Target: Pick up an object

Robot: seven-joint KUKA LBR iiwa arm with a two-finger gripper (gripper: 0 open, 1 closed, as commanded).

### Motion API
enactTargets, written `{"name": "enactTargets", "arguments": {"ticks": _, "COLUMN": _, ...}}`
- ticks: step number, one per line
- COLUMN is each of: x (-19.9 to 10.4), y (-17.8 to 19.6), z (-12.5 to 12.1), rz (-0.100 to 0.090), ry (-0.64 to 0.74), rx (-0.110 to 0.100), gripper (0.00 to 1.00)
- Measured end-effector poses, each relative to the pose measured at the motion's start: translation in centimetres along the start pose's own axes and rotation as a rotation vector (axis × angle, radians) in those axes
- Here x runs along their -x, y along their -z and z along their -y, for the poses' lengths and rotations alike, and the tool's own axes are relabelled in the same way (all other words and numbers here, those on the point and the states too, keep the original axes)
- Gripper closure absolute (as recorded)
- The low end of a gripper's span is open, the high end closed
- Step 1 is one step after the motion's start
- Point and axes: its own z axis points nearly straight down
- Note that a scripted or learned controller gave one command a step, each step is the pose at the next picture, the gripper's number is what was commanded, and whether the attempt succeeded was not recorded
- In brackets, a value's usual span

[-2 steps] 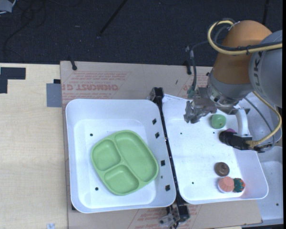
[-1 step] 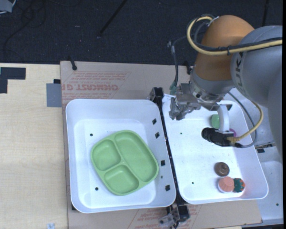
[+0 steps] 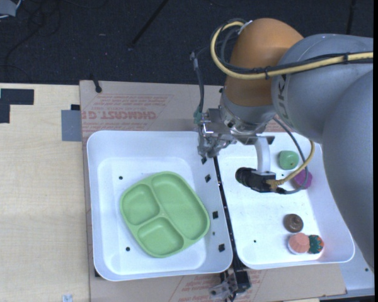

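My gripper point(image 3: 206, 148) hangs over the ridge between the two bins, near their far end, under the grey wrist with the orange band. Nothing shows between its tips. In the right bin point(image 3: 264, 257) lie a small green ball-like thing point(image 3: 288, 160), a purple thing point(image 3: 303, 180) partly behind a cable, a brown disc point(image 3: 293, 222), and a pink round piece point(image 3: 298, 244) touching a dark green lump point(image 3: 315, 245). All of these lie right of the gripper and nearer the camera. A light green divided plate point(image 3: 164, 214) lies in the left bin point(image 3: 104, 168).
The bins rest on a cardboard sheet point(image 3: 138, 109) on the wooden bench point(image 3: 31, 200). The big grey arm covers the right bin's far right corner. Bare floor of the right bin point(image 3: 258, 219) lies between the ridge and the brown disc.
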Motion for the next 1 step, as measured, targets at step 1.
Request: {"name": "enactTargets", "arguments": {"ticks": 1, "x": -4.31, "y": -1.62, "z": -1.00, "rz": 0.001, "ry": -0.001, "rx": -0.001, "gripper": 1.00}}
